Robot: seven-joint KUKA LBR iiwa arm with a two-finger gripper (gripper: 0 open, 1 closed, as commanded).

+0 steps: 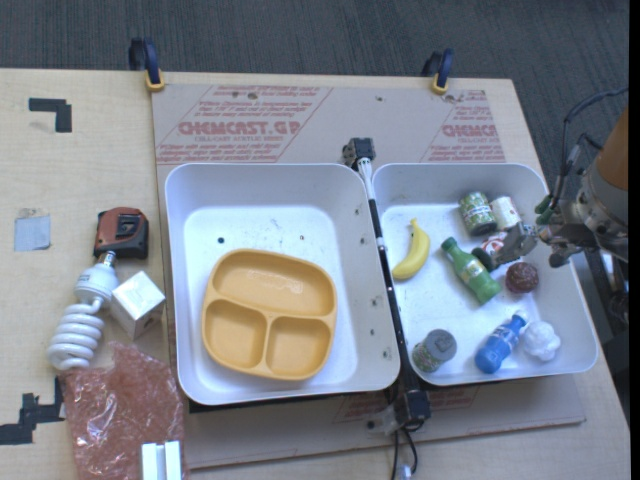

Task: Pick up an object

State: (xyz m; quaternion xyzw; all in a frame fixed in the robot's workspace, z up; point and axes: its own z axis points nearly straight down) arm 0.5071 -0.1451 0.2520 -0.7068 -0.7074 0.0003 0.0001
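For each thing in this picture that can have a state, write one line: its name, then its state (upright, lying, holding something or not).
yellow tray: flat in the left bin, compartments bare
banana: lying flat, right bin
green bottle: lying on its side
blue bottle: lying on its side
tin can: tipped on its side
pincer: low over the right bin, by the brown ball
light bulb: lying on the bench

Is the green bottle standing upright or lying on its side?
Lying down: the green bottle shows its whole length flat on the right bin floor.
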